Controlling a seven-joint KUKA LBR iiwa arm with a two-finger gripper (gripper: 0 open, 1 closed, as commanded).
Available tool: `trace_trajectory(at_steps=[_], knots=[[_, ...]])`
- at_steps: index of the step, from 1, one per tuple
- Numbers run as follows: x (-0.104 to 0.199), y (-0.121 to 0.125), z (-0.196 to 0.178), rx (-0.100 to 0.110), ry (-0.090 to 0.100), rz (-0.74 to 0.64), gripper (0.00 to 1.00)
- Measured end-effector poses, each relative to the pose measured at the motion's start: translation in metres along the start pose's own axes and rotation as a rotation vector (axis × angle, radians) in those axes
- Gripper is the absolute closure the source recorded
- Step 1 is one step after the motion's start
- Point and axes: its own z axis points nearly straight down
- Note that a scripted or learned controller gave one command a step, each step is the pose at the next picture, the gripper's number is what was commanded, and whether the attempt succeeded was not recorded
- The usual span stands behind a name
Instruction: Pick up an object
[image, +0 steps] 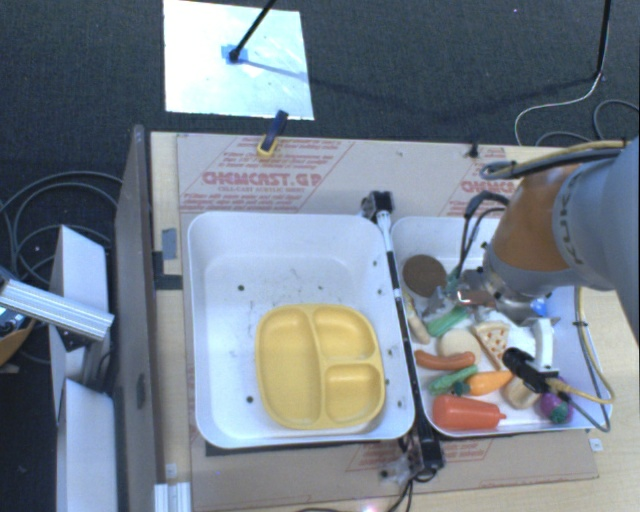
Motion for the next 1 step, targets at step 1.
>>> trace_trajectory(at_steps=[1], knots=[[-0.0101,-0.0401,0.0,-0.002,-0.002,0.006,0.0]])
